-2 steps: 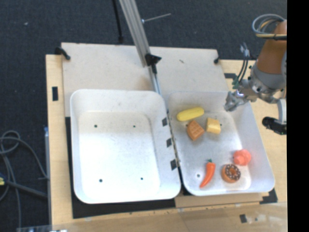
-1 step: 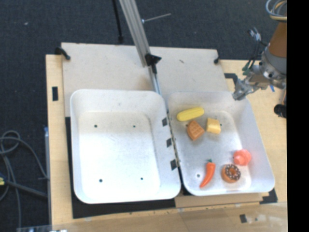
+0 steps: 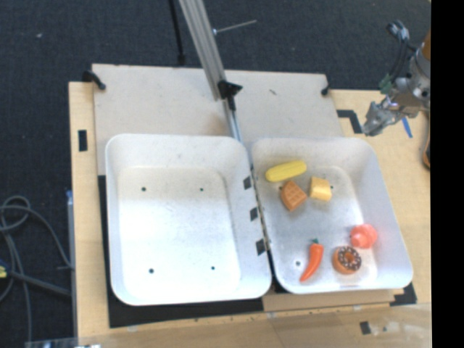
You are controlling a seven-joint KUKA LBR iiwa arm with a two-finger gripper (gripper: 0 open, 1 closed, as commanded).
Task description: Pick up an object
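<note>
The right bin (image 3: 377, 172) holds several toy foods. A yellow corn-like piece (image 3: 286, 170) lies at its back, with a brown waffle square (image 3: 293, 195) and a yellow cheese block (image 3: 320, 188) just in front of it. Toward the front lie an orange-red pepper (image 3: 312, 261), a chocolate donut (image 3: 347, 259) and a red tomato-like ball (image 3: 364, 235). My gripper (image 3: 377, 120) hangs above the bench past the right bin's back right corner, apart from all the objects, with nothing visibly in it.
The left bin (image 3: 116, 194) sits beside the right one, sharing a middle rim. A slanted metal pole (image 3: 203, 38) rises behind the bins. Cables (image 3: 22, 230) lie on the dark floor at the left.
</note>
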